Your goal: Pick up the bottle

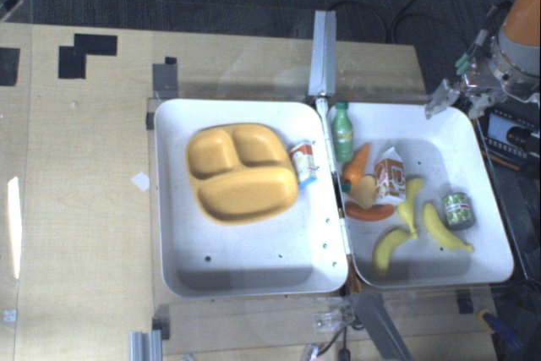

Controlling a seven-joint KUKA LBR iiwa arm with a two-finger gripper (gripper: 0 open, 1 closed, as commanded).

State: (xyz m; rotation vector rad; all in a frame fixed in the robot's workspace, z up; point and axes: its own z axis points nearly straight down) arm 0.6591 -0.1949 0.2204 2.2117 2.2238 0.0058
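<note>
Nothing is lifted yet: the bottle lies at the right bin's far-left corner, while the gripper, jaws apparently spread and empty, hovers over its far-right corner.

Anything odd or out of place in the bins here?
Mostly tidy. The green bottle lies on its side against the divider in the right bin, and a small can lies tipped beside the yellow tray. Nothing spilled.
</note>
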